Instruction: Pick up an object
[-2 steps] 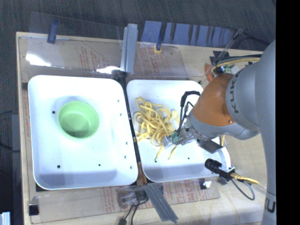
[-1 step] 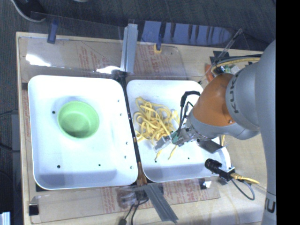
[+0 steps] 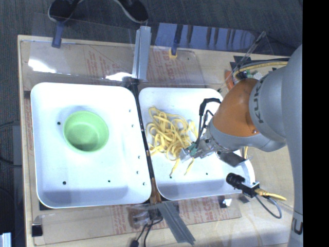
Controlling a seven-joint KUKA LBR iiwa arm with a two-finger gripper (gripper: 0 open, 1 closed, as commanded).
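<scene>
Right bin (image 3: 169,189): a tangle of yellow noodles (image 3: 167,133) is lying in its middle, reaching toward the divider. The gripper (image 3: 198,149) is sitting low at the tangle's right edge, touching strands; how far apart it is standing cannot be told. Left bin (image 3: 51,189): a green bowl (image 3: 86,131) is sitting upright.

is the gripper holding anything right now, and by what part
It cannot be told. The gripper is down at the right edge of the yellow noodle pile in the right bin, but the view is too small to show a strand between them.
</scene>
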